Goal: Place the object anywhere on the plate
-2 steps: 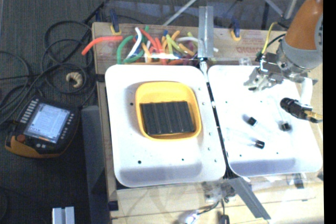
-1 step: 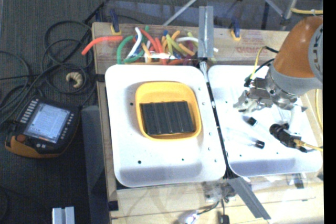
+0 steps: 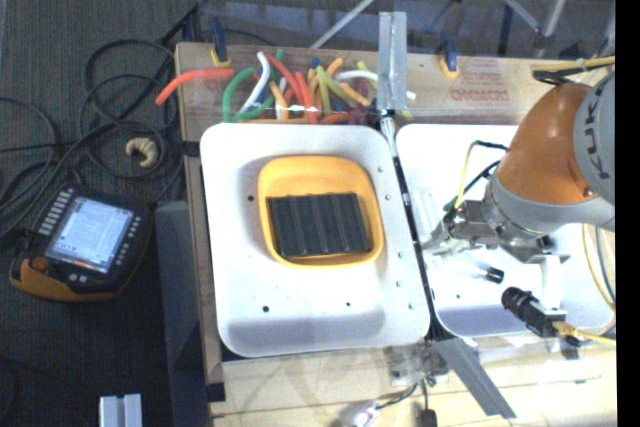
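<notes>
A yellow plate (image 3: 268, 183) lies in the middle of the left bin (image 3: 300, 320). A dark ribbed rectangle (image 3: 320, 225) covers most of its inside. My gripper (image 3: 452, 233) hangs low over the left part of the right bin (image 3: 440, 150), close to the divider between the bins, and the grey and orange wrist hides most of it. Just below the wrist a small dark piece (image 3: 492, 272) lies on the bin floor, too small to tell what it is.
Several coloured flexible tubes (image 3: 290, 90) lie piled on the wooden ledge behind the left bin. A metal upright (image 3: 392, 65) stands at the back between the bins. A teach pendant (image 3: 85, 240) and cables lie on the floor at left.
</notes>
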Tool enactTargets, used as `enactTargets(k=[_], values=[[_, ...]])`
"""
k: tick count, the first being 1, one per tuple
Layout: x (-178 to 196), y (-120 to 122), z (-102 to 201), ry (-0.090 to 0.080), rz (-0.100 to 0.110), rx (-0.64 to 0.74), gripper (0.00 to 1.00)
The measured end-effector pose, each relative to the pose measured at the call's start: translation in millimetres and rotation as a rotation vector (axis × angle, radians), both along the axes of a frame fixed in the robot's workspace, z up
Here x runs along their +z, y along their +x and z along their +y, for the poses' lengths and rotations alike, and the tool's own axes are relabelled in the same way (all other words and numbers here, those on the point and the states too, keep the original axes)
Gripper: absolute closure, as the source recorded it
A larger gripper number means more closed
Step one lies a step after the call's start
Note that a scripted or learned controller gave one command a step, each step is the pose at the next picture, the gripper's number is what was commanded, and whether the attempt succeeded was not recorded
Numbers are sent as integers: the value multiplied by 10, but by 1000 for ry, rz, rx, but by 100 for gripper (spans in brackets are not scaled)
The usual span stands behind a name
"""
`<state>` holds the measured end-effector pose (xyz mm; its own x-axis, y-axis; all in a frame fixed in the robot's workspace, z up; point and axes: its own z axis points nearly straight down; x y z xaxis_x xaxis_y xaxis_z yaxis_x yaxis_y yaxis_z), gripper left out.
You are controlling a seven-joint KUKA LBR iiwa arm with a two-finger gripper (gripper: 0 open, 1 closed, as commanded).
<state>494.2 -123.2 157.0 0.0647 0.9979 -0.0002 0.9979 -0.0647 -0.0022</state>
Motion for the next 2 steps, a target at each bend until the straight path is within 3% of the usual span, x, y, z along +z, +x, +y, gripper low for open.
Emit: enactTargets(k=[1, 2], values=[[428, -97, 448, 0, -2, 139, 100], [259, 265, 730, 0, -1, 210, 100]])
